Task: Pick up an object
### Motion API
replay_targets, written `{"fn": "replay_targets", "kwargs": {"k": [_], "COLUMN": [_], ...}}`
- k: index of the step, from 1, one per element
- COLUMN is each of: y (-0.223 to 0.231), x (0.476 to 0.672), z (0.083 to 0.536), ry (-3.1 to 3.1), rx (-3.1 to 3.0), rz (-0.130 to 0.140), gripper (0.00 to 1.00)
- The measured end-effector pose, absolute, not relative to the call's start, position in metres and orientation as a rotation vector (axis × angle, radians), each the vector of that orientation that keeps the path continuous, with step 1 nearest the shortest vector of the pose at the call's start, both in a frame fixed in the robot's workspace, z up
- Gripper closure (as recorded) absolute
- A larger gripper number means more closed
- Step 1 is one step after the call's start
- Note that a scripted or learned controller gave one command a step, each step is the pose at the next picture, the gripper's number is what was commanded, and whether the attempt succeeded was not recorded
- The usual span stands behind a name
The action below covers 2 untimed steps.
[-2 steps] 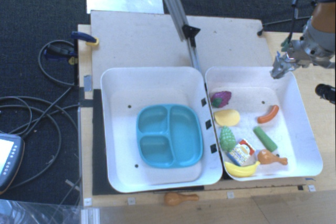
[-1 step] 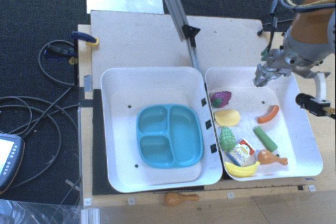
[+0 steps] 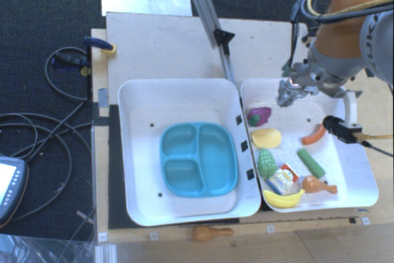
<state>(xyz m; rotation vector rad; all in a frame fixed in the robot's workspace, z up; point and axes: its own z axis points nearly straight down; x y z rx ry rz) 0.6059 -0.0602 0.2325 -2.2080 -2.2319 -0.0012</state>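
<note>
Arm w/ orange band enters from the right; end effector hangs over the back-left part of the right bin. Finger spacing not resolvable from this angle, cannot tell how far open; nothing seen between them.

Right bin contents (candidate objs):
- purple grapes, near bin's left wall, just below and left of end effector, apart from it.
- yellow lemon, just in front of grapes, by left wall.
- green bumpy fruit, in front of lemon, touching or nearly touching small box.
- small box: red/white/blue pkg, mid-front of bin.
- banana, front-left corner of bin, lying along front wall.
- green cucumber, mid bin, tilted diag.
- orange chili, right of lemon, behind cucumber.
- orange drumstick, front of bin, right of box.

Left bin: teal divided tray, 3 compartments, sits centre-front.

Black clips on the wall shared by the two bins. Orange-brown object on counter at front edge, outside bins; type unclear. Blue clamp at counter's back-left edge. Cables on floor left of counter.
</note>
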Motion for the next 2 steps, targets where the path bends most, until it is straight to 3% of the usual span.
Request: {"fn": "replay_targets", "kwargs": {"k": [2], "y": [0.055], "x": [0.566], "z": [0.235], "ry": [-2.232], "rx": [-2.206], "rz": [-0.002], "gripper": [1.0]}}
